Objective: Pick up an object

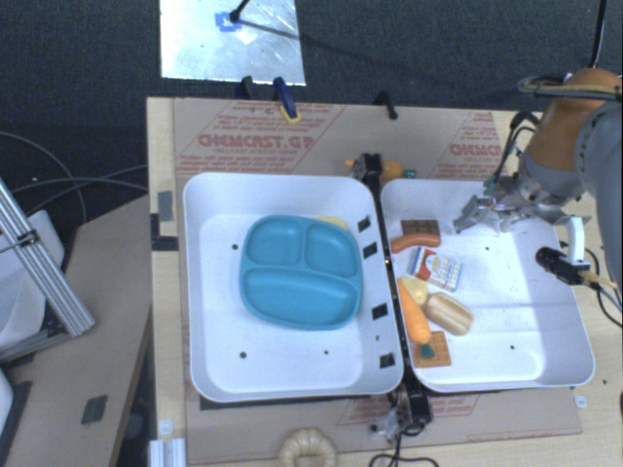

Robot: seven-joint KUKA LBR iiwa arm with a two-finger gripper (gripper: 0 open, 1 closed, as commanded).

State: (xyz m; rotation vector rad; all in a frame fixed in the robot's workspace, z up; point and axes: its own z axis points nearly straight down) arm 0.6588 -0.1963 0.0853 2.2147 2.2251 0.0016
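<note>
- Two white bins sit side by side on the bench: the left bin (219, 358) and the right bin (545, 348), meeting along a shared middle wall fitted with dark clips.
- Arm (574, 144): enters from the right and hangs over the upper part of the right bin, apparently placed for a descent into that bin.
- Blue divided tray (302, 270): lies flat, roughly central in the left bin, with open floor all round it; a pale yellow item (334, 222) peeks out at its far edge.
- Gripper (490, 212): fingers spread, nothing between them; it sits right of the pile, apart from every item.
- Pickable items, all crowded against the middle wall in the right bin: brown sausage (421, 233), small printed carton (435, 268), bread roll (449, 313), carrot (417, 321), flat brown piece (433, 352).
- Judgement on clearance: the right half of this bin is bare floor, giving free approach from that side. The wall limits finger room beside the carrot; the sausage and the carton lie nearest the gripper and look easiest to reach.
</note>
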